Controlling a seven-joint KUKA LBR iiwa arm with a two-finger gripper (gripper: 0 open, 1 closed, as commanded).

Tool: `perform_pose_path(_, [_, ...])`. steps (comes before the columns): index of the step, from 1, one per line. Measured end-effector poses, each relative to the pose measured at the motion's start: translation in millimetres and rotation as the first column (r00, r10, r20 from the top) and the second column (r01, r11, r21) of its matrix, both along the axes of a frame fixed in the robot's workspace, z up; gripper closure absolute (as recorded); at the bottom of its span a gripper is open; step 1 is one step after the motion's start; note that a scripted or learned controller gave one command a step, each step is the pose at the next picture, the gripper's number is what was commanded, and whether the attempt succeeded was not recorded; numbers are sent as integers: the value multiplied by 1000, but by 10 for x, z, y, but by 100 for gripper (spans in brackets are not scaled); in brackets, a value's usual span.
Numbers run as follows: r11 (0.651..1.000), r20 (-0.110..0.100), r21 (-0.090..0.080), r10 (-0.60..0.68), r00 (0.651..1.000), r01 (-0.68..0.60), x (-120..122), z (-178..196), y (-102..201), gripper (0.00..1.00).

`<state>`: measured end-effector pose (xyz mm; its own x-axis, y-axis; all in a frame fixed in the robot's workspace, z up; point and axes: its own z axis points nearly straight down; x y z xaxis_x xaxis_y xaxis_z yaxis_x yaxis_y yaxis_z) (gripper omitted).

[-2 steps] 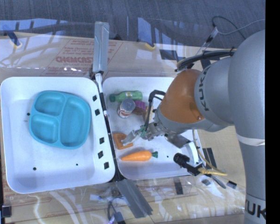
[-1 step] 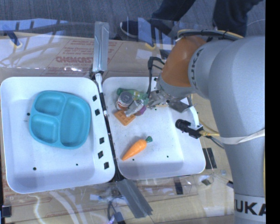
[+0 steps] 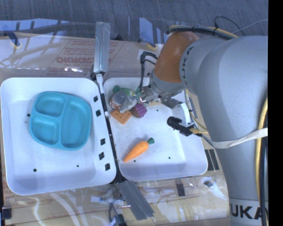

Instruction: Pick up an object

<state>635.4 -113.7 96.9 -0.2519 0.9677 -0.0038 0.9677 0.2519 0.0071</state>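
My gripper point(image 3: 140, 97) is low over the far left corner of the right bin point(image 3: 188, 161), reaching in under the orange wrist band. Right at its tip lies a huddle of small toys: a grey-brown lump point(image 3: 118, 100), a green piece point(image 3: 124, 91), a purple piece point(image 3: 140, 110) and an orange waffle square point(image 3: 121, 116). The gripper touches or overlaps this cluster, and no toy can be made out between its fingers. A toy carrot point(image 3: 137, 150) with a green top lies apart, near the bin's front.
The left bin point(image 3: 19, 173) holds a blue divided plate point(image 3: 61, 119). A raised divider point(image 3: 106, 135) with black clips separates the two bins. The big grey arm covers the right bin's far right side.
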Motion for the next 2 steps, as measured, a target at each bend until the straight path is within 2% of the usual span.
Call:
perform_pose_path(1, [1000,2,3,4,1000,-4,15,101,17,100])
perform_pose_path(2, [1000,-5,1,2,1000,-2,-3,97,-10,0])
